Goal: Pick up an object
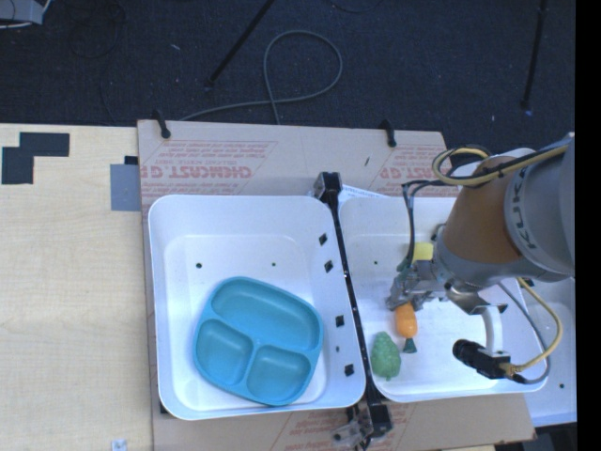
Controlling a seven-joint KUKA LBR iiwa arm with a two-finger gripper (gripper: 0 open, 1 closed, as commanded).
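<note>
In the right bin an orange, carrot-like object lies near the middle, with a small dark green piece just below it. A fuzzy green object rests by the divider at the front left of that bin. A yellow object peeks out from under the arm. My gripper hangs directly above the orange object, at or very near its top end. The arm's wrist hides whether it touches.
The left bin holds a blue divided plate. A black divider runs between the bins. The grey and orange arm covers the right bin's back right, with cables and a black connector over its front right.
</note>
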